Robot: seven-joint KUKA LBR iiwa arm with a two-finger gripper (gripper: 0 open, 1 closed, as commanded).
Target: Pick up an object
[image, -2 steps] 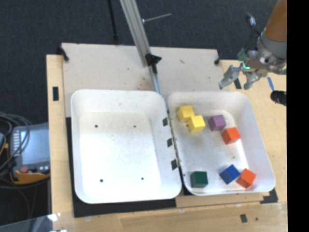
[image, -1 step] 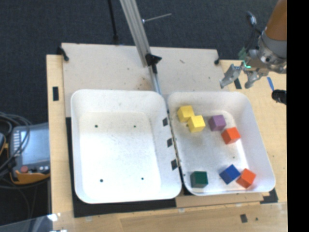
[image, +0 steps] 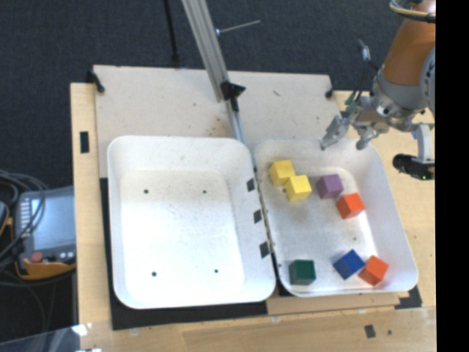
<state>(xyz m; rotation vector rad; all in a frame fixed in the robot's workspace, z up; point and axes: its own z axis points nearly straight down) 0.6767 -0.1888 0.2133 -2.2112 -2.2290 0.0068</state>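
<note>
7 blocks lie in the right bin point(image: 392, 211), all below the pincer point(image: 343, 141): 2 yellow blocks point(image: 289, 180) touching, nearest it on its lower left, then purple block point(image: 330, 185), orange block point(image: 350, 205), blue block point(image: 349, 264). Pincer fingers spread apart, holding nothing, over the bin's far rim.

Grey arm point(image: 410, 64) with orange band, metal two-fingered hand point(image: 344, 139).
</note>
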